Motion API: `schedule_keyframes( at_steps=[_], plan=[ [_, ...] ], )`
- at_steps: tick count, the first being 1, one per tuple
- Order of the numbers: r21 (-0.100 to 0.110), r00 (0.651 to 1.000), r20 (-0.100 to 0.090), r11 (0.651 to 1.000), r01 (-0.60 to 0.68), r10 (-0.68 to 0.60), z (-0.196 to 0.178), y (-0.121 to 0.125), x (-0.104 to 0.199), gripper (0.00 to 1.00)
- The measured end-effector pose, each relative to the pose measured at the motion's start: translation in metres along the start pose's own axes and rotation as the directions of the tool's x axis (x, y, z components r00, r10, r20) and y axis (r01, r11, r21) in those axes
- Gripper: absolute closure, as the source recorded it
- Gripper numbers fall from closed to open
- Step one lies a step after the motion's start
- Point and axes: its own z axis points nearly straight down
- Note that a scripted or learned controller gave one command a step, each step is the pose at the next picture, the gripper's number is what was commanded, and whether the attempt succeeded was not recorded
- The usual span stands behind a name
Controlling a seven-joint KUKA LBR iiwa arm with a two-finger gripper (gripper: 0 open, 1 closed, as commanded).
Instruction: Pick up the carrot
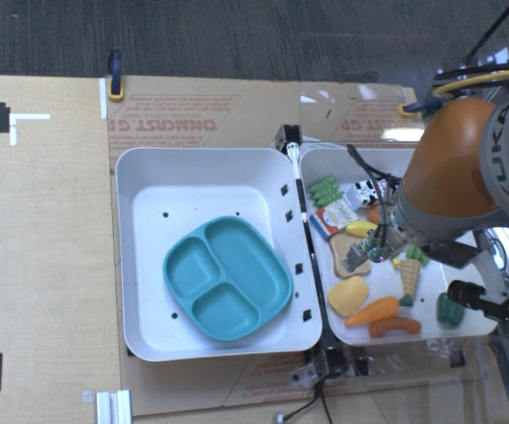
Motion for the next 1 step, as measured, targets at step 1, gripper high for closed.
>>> schedule_keyframes(
  at_steps=[1],
  plan=[
    [0.0,1.0,0.0,1.0,0.0,0.0,0.0,-0.0001,0.0,0.0]
  ],
)
